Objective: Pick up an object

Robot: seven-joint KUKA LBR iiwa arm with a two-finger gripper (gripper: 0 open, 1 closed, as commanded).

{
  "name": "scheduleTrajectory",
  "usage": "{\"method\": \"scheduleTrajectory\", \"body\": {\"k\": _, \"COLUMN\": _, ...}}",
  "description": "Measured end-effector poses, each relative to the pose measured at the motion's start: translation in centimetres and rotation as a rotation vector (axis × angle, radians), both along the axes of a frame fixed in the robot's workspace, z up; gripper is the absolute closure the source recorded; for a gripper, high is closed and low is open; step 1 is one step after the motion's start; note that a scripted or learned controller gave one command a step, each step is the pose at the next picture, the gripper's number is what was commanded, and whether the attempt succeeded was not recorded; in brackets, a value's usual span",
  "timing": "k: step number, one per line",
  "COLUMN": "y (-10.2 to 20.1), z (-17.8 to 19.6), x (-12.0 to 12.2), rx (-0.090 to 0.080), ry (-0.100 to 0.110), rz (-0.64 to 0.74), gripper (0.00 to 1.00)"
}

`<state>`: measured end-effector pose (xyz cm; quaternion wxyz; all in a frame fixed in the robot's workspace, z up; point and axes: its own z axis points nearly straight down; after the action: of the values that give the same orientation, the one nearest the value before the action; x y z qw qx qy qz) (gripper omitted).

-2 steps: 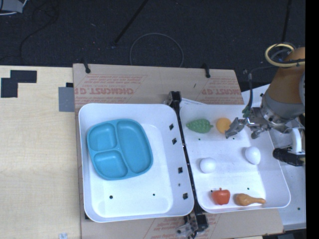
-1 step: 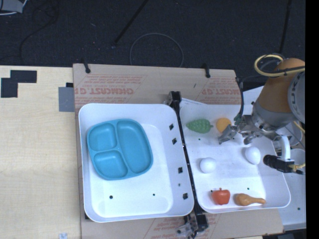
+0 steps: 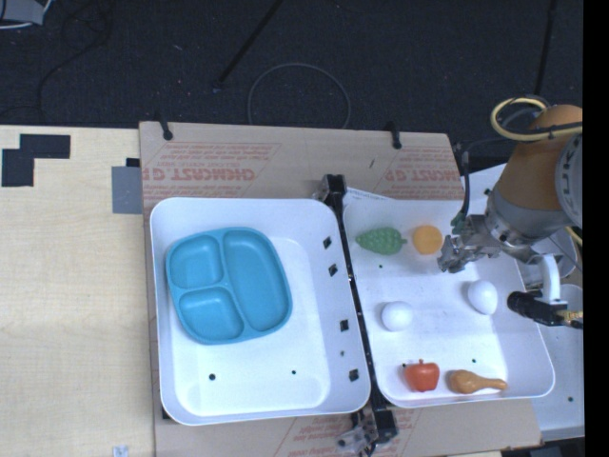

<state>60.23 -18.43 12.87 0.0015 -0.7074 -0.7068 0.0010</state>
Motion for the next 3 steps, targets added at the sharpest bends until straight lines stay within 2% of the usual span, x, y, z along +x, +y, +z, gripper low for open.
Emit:
{"method": "scheduleTrajectory", "body": {"k": 2, "y": 0.6, "z": 11.0, "x": -0.4, "rx": -0.002, "ry": -0.007, "rz": 0.002, "gripper": 1.0}}
{"method": "scheduleTrajectory", "body": {"k": 3, "y": 5.7, "z": 11.8, "x": -0.5, "rx": 0.002, "ry": -0.002, "rz": 0.005, "gripper": 1.0}}
